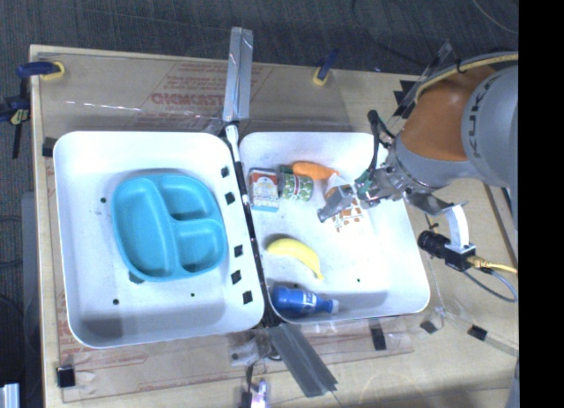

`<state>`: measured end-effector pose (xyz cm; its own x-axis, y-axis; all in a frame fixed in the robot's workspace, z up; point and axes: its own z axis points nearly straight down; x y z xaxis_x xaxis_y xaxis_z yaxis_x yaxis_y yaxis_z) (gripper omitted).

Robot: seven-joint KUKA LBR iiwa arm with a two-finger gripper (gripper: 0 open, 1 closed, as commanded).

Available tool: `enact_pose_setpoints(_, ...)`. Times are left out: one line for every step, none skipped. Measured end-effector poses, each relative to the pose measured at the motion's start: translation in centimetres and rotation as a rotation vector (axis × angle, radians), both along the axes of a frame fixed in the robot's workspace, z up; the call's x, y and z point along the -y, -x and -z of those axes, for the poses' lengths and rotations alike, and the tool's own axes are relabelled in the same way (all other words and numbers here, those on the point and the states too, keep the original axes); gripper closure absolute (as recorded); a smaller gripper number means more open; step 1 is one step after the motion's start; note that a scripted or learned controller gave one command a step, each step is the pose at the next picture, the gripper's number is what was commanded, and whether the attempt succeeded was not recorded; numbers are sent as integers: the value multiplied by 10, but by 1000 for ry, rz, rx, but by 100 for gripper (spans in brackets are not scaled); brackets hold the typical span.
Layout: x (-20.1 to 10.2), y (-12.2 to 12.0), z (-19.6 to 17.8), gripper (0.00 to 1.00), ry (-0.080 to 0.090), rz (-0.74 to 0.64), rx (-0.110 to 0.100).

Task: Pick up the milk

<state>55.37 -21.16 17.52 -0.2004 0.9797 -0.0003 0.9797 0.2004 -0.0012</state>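
White right bin (388,283), gripper (339,206) mid-bin, milk (263,190) by left wall

A pale wooden counter (132,89) with faded red lettering carries two shallow white bins touching side by side: the right bin (388,296) lies directly beneath the claw (339,206), and the left bin (79,248) sits well to the claw's left. Small blue clamps grip the counter's far edge, one (326,66) just beyond the claw and another (40,69) at the far left corner, well apart from the claw. A grey metal bar (236,76) lies on the counter beyond the seam between the bins, up and left of the claw.
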Motion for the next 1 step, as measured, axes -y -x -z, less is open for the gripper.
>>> enact_pose_setpoints(2,-23,62,0,6,156,22)
